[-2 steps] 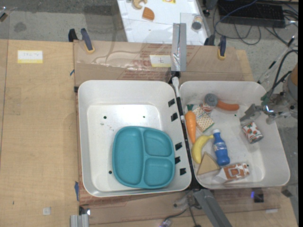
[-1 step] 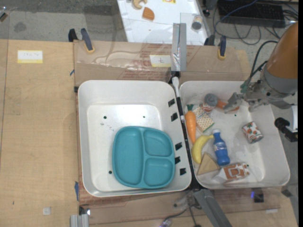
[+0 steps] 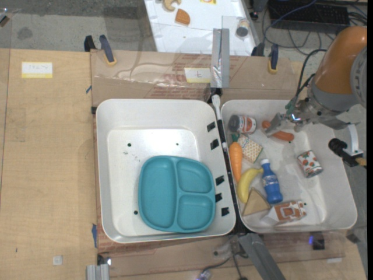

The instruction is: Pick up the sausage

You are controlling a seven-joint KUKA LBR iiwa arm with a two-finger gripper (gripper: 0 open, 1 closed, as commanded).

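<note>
Glossy white right bin (image 3: 344, 214), slim reddish sausage (image 3: 282, 136) beside metal gripper (image 3: 278, 123), grip state unclear, teal compartment tray (image 3: 176, 193) left.

White label (image 3: 197, 74) on the cardboard, marks too small to read, yellow label (image 3: 37, 69) on the bench, unreadable

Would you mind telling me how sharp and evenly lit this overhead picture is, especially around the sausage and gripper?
Camera view: light is even and soft, with faint shadows inside the white bins; the tray and carrot are crisp; the sausage is small but readable; the gripper above it is slightly soft, its details hard to resolve; a clear panel at the top left gives mild glare.
</note>
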